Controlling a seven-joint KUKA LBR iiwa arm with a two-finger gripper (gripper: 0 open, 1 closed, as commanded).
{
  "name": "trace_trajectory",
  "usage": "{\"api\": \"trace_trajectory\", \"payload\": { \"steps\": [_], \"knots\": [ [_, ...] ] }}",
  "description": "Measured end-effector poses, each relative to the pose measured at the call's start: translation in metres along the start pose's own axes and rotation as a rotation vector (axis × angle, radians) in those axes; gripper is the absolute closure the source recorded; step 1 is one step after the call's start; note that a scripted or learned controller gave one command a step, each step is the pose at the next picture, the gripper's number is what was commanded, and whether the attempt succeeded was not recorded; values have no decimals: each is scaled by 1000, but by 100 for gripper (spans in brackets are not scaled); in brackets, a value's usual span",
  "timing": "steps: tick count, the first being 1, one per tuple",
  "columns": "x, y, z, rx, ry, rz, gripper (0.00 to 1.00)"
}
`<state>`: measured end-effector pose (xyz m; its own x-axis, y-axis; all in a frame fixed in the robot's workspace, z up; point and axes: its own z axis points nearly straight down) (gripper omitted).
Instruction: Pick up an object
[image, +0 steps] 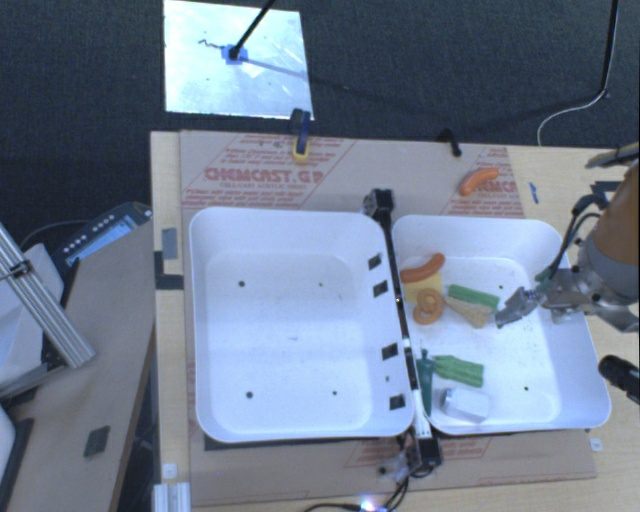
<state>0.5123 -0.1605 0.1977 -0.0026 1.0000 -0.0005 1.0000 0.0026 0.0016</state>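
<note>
The right bin holds several small objects. An orange-red sausage shape lies near its left wall, with an orange ring just below it. A green stick lies beside a tan wedge. Lower down are a darker green piece and a pale grey-white block. My gripper reaches in from the right, low over the bin, its tip just right of the green stick and the tan wedge. Nothing shows in its grasp.
The left bin sits beside the right one, with a black divider strip between them. An orange piece lies on the cardboard behind the right bin. A yellow-and-blue clamp stands at the back.
</note>
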Motion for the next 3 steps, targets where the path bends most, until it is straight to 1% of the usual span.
{"api": "trace_trajectory", "payload": {
  "steps": [1,2,3],
  "knots": [
    [9,43,115,6,3,-4,0],
    [32,74,113,-3,-1,-5,0],
    [31,74,102,-3,0,-3,100]
  ]
}}
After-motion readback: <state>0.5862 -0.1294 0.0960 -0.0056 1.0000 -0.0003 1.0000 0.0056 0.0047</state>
